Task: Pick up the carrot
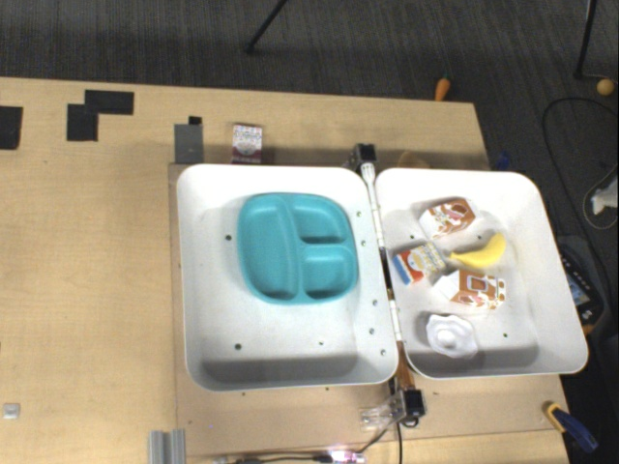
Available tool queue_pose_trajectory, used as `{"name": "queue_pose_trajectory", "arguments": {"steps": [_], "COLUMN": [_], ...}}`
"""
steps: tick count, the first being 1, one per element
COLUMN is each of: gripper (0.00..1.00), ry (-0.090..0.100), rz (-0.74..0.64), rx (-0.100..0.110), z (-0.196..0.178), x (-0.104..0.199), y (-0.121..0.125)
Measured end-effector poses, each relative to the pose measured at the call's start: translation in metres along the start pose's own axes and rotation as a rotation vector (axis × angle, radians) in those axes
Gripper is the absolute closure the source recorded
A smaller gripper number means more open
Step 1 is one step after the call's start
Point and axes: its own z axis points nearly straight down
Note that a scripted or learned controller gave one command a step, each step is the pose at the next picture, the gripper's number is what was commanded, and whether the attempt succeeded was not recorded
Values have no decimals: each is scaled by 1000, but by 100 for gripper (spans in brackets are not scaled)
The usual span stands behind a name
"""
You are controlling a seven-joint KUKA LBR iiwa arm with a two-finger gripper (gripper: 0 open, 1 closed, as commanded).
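Where plastic gleams, a smooth teal tray (295, 247) curves.

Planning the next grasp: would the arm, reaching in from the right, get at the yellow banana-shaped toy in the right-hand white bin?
Probably yes: the yellow banana-shaped toy lies uncovered on top, its right side free, though printed packets crowd its left.

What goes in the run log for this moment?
left bin: teal tray | right bin: banana, packets, white item | carrot: cannot pick out
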Motion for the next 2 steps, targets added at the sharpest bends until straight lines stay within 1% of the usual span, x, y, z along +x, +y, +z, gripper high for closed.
{"name": "queue_pose_trajectory", "arguments": {"steps": [1,2], "gripper": [0,0], "ry": [-5,-3], "rz": [217,217], "rx": [11,7], "z": [125,122], "x": [7,7], "y": [-9,-8]}}
